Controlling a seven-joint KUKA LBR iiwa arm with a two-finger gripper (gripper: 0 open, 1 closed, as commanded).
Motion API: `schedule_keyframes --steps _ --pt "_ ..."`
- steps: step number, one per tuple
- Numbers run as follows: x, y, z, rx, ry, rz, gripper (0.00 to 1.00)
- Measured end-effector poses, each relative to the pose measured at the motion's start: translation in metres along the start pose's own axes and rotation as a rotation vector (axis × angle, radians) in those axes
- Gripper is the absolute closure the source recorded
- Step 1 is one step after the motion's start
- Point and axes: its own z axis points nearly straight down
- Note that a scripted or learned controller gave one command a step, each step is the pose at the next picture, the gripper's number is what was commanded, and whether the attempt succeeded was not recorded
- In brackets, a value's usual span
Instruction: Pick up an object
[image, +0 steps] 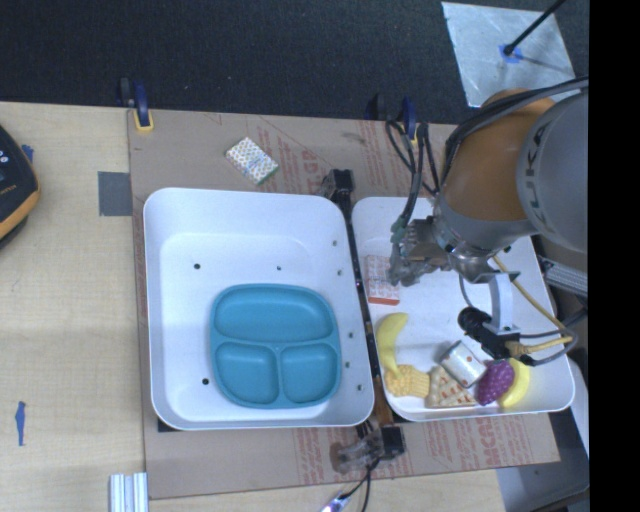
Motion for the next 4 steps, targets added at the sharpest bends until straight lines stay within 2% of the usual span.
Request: schedule_keyframes --steps 1,2,3,4 --pt "0.086 0.009 0.000 0.000 -0.001 -0.001 1.00" --pt "0.097 0.066 -0.052 -0.001 -0.001 0.000 1.00" --pt "0.170 0.080 0.003 0.004 -0.001 -0.002 1.00" --pt "0.115 0.056 -0.083 0.000 -0.001 0.001 1.00"
